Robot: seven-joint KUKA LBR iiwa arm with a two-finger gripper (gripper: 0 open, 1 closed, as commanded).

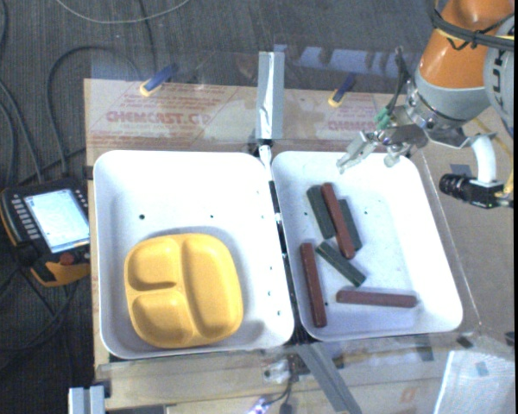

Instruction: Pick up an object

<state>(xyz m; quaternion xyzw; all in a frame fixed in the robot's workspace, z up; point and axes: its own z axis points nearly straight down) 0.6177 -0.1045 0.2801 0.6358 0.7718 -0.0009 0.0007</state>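
**Camera view: gripper open above the far rim of the right bin, sticks lying loose below**

Camera view looks down at a slant on two shallow white bins set side by side on a bench. The arm, grey with an orange band, comes in from the upper right. Its gripper hangs over the far edge of the right bin, fingers spread apart with nothing between them.

Several sticks lie on the floor of that bin, all apart from the gripper. A dark green stick and a red-brown stick lie side by side near the middle, running away from the camera; another dark stick sits just beside them on the right, partly tucked under the red-brown one. Nearer the camera, a long red-brown stick lies close to the bin's left wall. A short dark green stick lies at a slant just beside it. A third red-brown stick lies crosswise near the front right corner.

The left bin holds a yellow tray with three compartments, sitting toward its front. A metal strip stands along the seam between the bins at the far side. A handheld control pad with a lit screen rests on the floor left of the bench, with black cables trailing beyond it.
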